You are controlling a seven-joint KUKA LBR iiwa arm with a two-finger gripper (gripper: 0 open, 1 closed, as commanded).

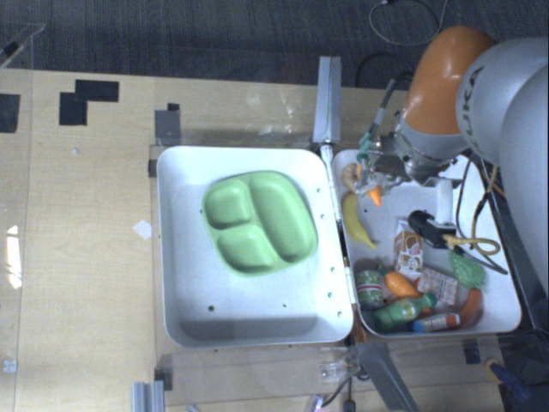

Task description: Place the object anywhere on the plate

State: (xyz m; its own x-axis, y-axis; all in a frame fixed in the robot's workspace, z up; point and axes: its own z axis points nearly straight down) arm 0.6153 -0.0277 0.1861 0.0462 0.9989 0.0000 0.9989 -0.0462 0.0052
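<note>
Camera view: gripper low over right bin's upper-left corner, above banana; finger state cannot tell. Green plate sits in left bin.

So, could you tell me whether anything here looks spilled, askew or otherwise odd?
Nothing stands out. The green plate lies flat in the left bin; the banana and other items sit jumbled inside the right bin, none spilled over.

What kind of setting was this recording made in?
Likely a robotics lab pick-and-place bench: a grey and orange robot arm reaches over a white bin of toy food, beside a second white bin holding a green sectioned plastic plate.
</note>
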